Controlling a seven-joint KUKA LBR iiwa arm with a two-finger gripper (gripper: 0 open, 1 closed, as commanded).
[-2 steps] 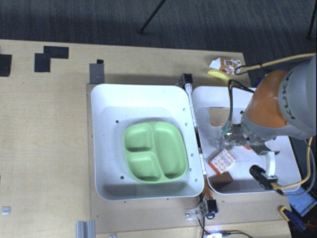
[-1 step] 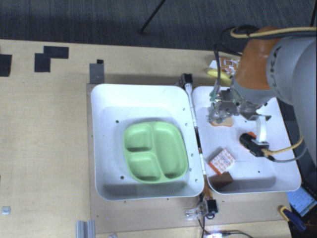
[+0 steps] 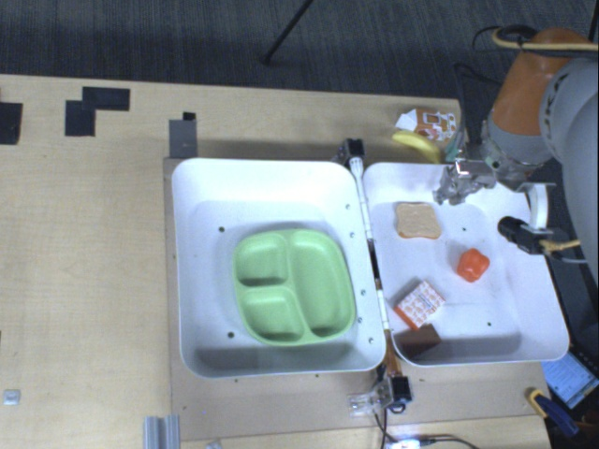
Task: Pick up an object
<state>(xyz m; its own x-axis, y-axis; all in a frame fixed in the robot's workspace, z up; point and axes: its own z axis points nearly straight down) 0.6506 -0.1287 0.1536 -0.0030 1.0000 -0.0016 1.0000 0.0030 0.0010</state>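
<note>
Over the right bin, near its far edge, the gripper hangs just beside a tan bread-slice toy; fingers point down but whether they're apart or together can't be told from this slant, nothing visibly between them. Bread slice is the nearest candidate, lying flat on the bin floor in the far-left part, roughly square with rounded corners so no strong long axis, maybe slightly wider left-right in view. Looks light, probably foam or plastic, low profile, so hard to pinch from above; best bet is across its two opposite edges, fingers straddling the width. Orange block sits mid-bin, well apart from the bread, chunky and compact, likely stiff and light, easiest grasp of the lot, no clear axis. Red-and-white patterned packet lies near the front-left, tilted diagonally, long axis running from near-left to far-right, touching or overlapping a dark brown block at the bin's front wall; flat, possibly slippery. Left bin holds a green divided tray.
</note>
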